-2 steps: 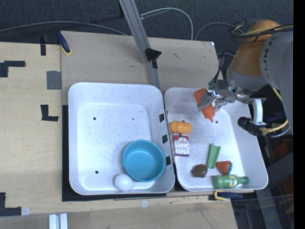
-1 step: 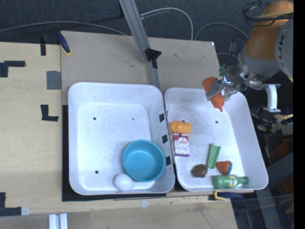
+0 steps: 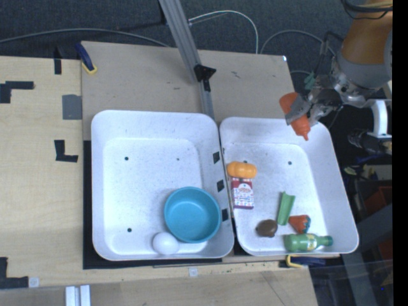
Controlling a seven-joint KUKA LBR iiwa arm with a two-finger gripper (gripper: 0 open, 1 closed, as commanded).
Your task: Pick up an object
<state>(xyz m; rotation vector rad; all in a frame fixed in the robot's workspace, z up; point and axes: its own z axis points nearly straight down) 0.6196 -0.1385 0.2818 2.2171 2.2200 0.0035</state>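
My gripper (image 3: 305,112) hangs over the back right corner of the right bin (image 3: 338,190), raised above its rim. An orange-red carrot-like toy (image 3: 297,121) is caught between the fingers, its tip pointing down. In the right bin lie an orange toy (image 3: 241,169), a red-and-white carton (image 3: 242,193), a green stick (image 3: 285,207), a brown lump (image 3: 266,228), a small red piece (image 3: 299,222) and a green bottle (image 3: 306,241). The left bin (image 3: 102,171) holds a blue bowl (image 3: 191,213) and a white ball (image 3: 165,241).
A slanted metal post (image 3: 183,27) rises from behind the seam between the bins. A blue-and-yellow clamp (image 3: 86,57) sits at the board's back left corner. Cables trail across the dark floor behind the bench.
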